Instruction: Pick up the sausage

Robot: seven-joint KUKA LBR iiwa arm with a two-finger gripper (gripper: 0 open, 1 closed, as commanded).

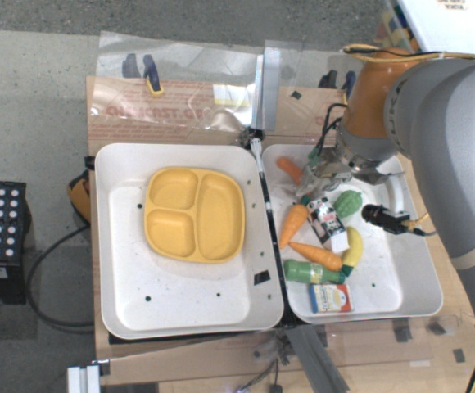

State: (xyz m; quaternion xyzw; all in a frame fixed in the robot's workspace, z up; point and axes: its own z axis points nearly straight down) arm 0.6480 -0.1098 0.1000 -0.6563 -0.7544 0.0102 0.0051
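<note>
The big grey arm point(442, 137) comes in from the right side, its thick body bulking across the upper right corner and sloping down and leftward. The orange band point(368, 97) sits just above the wrist, facing up toward the camera. Below it the wrist points steeply downward, with the gripper point(326, 174) low at its end and thin black cables looping beside it.

Arm point(434, 129): bulky rounded grey casing, smooth matte shell. Orange band point(370, 97) above wrist, glossy. Thin black cables along wrist. End effector point(326, 173): small metallic grey parts, detail too blurred.
</note>
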